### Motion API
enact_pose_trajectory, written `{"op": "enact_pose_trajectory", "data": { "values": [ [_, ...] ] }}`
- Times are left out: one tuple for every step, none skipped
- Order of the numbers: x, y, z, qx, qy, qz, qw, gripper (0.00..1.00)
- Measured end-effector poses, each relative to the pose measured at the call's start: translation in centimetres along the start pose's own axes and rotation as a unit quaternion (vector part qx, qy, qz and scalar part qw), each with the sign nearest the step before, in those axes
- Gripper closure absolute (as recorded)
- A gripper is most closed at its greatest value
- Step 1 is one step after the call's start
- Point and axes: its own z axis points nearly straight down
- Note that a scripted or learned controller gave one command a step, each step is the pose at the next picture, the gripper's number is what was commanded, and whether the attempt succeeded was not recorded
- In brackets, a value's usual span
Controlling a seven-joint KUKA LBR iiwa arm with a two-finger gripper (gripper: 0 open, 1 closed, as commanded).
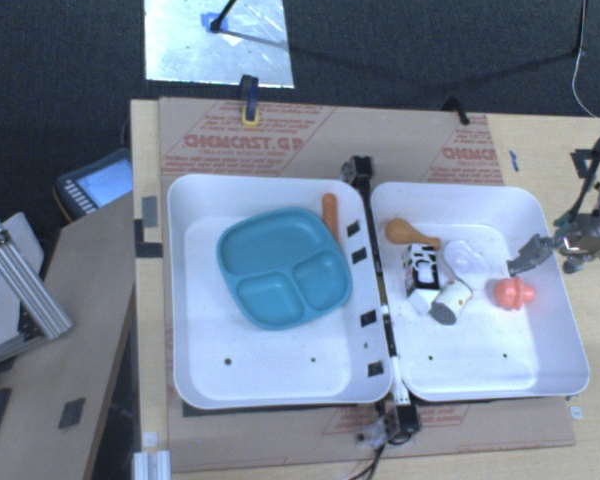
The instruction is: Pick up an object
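1. The desk (420, 133) carries two shallow white bins side by side: left bin (195, 268), right bin (540, 358).
2. Left bin: a teal divided plate (282, 266) lies near the middle. An orange stick-shaped item (330, 214) lies just beside the plate's upper right corner, close to the wall between the bins.
3. Right bin, upper half, all candidate objects clustered together:
   - tan drumstick-shaped toy (408, 232), near the top left;
   - black-and-white patterned item (421, 267), just below the drumstick;
   - small white cylinder with a grey end (450, 302), tipped on its side, just below the patterned item;
   - whitish, clear-looking item (470, 260), hard to tell apart from the bin floor;
   - orange-pink toy (513, 293), rightmost of the group.
4. The gripper (532, 252) sits over the right bin's upper right area, just above the orange-pink toy and right of the whitish item. Arm enters from the right edge.
5. Fingers: cannot tell whether wide or narrow; dark shape too small to resolve. Nothing is visibly between them.
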Motion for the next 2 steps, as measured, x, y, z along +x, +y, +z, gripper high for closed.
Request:
{"op": "enact_pose_trajectory", "data": {
  "values": [
    [0.8, -0.2, 6.0, 0.001, 0.001, 0.0, 1.0, 0.0],
    [0.2, -0.8, 11.9, 0.001, 0.0, 0.0, 1.0, 0.0]
  ]
}}
